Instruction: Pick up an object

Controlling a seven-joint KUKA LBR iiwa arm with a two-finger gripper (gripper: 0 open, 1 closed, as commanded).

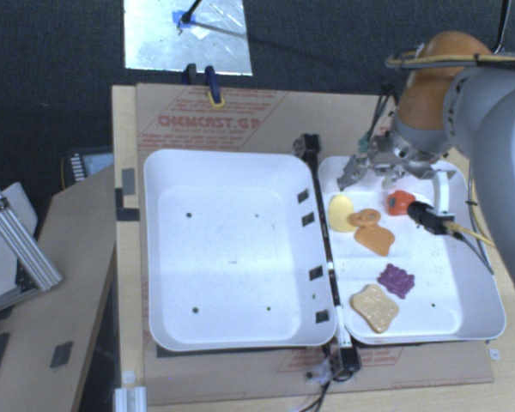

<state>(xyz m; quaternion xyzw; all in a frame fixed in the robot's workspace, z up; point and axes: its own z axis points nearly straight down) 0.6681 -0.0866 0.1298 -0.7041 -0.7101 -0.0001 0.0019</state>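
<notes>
From my seat I see the arm (489,101) reaching in from the right, its orange band above the wrist, with the gripper (371,168) low over the far end of the right bin (476,316). Its metal fingertips hang just above the bin floor near the far left corner, and I cannot tell how far apart they stand; nothing shows between them. The objects lie loose in the right bin: a yellow piece (340,212) just beside the divider, a small pretzel-shaped piece (366,219) touching it, an orange wedge (376,240) just below that, and a red piece (400,202) to the right beside a black fitting (429,217) on the arm's cable. Nearer me sit a purple cluster (396,280) and a tan toast-shaped slice (375,307). The left bin (167,174) sits alongside, on the cardboard-covered bench (215,114).
</notes>
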